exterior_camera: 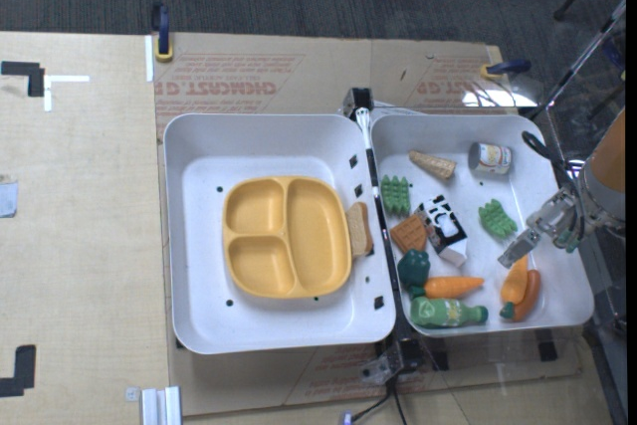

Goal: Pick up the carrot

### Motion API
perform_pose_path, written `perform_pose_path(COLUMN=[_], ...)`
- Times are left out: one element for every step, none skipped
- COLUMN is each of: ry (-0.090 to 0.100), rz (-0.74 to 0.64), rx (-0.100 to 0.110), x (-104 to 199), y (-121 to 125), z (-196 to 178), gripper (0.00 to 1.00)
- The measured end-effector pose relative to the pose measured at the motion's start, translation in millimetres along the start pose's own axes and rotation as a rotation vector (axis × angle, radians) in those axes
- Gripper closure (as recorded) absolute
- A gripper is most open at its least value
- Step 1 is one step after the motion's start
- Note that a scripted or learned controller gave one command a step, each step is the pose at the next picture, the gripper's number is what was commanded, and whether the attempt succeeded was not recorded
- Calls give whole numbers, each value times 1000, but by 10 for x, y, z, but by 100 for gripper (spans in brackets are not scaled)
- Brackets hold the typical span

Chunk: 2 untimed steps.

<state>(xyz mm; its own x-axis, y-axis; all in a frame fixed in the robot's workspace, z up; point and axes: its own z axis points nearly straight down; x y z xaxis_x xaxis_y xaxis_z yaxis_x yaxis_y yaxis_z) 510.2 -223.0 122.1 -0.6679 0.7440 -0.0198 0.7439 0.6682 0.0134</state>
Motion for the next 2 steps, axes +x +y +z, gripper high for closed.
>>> perform_pose_path(ry=[-6, -6], rz=[5, 6], rx=[-4, -3], x=[-25, -24], y=[14, 14], z=[-96, -95], gripper=[100, 0])
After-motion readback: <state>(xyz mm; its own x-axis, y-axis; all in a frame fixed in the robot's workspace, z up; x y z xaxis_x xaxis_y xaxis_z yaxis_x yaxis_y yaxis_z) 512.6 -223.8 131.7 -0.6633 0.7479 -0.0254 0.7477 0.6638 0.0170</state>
